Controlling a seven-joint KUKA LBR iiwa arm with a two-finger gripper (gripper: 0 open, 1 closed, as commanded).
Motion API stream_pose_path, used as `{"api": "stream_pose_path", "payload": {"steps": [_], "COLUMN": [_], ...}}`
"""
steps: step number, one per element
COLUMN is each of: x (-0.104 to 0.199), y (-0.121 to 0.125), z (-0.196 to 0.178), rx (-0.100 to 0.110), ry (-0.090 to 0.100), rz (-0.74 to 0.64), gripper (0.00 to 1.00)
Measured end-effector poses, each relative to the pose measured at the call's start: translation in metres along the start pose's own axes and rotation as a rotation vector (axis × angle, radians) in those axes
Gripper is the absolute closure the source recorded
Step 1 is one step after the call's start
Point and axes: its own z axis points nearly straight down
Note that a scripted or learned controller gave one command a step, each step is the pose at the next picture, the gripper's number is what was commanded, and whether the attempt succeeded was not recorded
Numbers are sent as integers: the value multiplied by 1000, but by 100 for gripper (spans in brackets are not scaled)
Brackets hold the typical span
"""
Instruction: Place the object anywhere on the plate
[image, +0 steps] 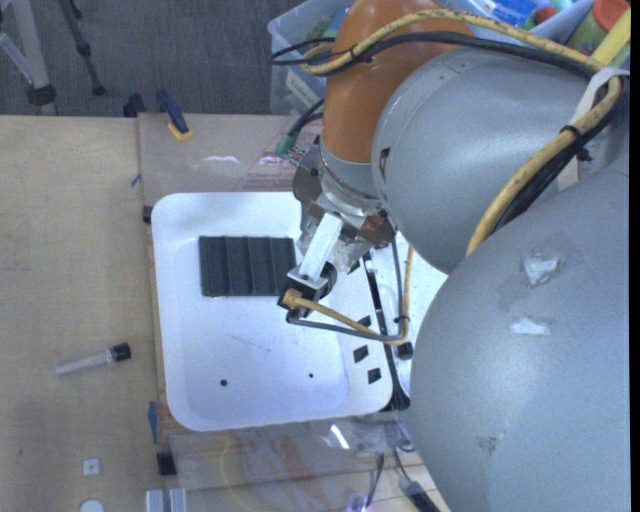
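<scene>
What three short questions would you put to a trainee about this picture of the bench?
1. True or false: the dark ribbed slab lies inside the white bin.
2. Choose one. The small tube with a black cap lies: A) in the bin; B) on the bench, left of the bin; C) on the slab.
3. Fill the gap: the band above the wrist of the arm is coloured ___.

Key: 1 true; 2 B; 3 orange.
</scene>
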Motion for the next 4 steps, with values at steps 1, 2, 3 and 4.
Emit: {"api": "stream_pose_path", "payload": {"steps": [1,2,3,4], "x": [-7,32,11,66], "y": [-76,-21,-48,25], "z": [23,-116,-26,-59], "rx": [0,-5,-4,-4], "ry": [-1,7,6,8], "rz": [22,345,722,742], "gripper": [100,100,100,100]}}
